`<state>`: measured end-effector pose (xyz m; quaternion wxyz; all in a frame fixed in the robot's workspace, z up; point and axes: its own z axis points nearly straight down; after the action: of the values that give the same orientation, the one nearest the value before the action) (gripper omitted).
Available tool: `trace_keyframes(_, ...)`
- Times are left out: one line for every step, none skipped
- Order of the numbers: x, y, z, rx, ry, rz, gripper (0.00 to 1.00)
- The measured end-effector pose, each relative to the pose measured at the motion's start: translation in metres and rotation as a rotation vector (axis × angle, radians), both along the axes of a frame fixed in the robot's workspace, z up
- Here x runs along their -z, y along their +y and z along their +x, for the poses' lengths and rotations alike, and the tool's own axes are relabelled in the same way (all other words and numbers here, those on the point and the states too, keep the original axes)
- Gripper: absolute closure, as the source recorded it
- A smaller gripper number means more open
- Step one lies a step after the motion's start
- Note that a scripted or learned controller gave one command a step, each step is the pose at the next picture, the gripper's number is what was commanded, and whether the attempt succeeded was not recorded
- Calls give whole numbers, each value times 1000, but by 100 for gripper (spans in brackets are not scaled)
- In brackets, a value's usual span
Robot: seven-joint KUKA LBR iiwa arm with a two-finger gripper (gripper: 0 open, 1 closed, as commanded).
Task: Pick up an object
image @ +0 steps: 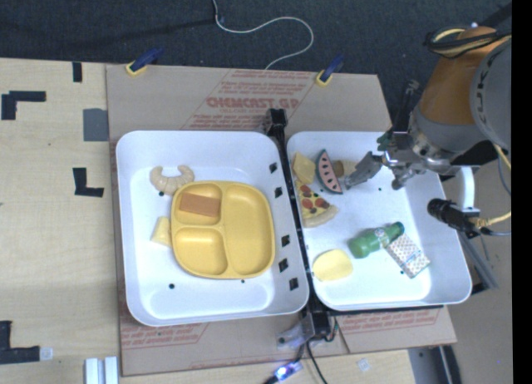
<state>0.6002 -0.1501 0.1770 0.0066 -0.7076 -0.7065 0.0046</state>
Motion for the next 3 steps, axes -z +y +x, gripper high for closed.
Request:
trace_keyframes(-8, 0, 3, -3, -14, -2, 0)
trace_keyframes(36, 6, 2, -4, -10, -3, 0)
trace_keyframes(88, 6, 3, -2, -16, -4, 0)
